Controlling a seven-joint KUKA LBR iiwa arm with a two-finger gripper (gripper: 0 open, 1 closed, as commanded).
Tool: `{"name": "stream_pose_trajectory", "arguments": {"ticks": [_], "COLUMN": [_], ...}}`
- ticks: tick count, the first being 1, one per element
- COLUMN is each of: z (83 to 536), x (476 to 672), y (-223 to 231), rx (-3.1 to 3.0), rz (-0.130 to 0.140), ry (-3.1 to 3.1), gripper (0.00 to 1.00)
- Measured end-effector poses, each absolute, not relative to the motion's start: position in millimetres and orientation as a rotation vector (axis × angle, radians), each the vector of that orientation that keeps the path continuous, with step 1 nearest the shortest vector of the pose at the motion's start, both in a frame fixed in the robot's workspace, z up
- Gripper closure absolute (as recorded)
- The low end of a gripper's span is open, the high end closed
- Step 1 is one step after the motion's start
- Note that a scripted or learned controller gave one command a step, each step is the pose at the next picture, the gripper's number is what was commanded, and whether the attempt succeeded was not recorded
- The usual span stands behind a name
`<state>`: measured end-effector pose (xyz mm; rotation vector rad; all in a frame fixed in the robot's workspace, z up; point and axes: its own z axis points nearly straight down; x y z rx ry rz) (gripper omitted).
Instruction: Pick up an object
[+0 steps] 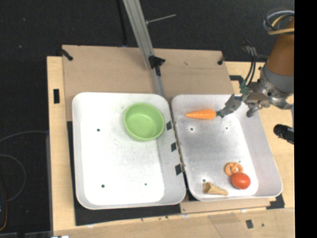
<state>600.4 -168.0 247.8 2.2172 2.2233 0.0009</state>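
Observation:
An orange carrot [200,115] lies near the far edge of the right bin [218,148], its green end pointing right. My gripper [237,111] hangs over that bin's far right corner, open, with nothing between its fingers. Its left finger [227,108] reaches down to the carrot's green end. In the near right corner of the same bin sit a red tomato [240,181], a small orange pretzel-like ring [231,168] and a tan cone [214,188].
A green bowl [143,122] stands in the far part of the left bin [104,167]. A grey metal pole [141,29] rises slantwise from behind the seam between the bins. Brown board surrounds both bins.

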Motion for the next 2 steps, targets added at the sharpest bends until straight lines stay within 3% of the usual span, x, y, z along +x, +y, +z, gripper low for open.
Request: {"name": "stream_pose_trajectory", "arguments": {"ticks": [1,2], "z": [247.8,203.4], "x": [600.4,593.1], "y": [-168.0,-165.2], "rx": [2.217,2.221], "rz": [0.001,-0.001], "ry": [2.223,2.22], "gripper": [0.0,0.0]}}
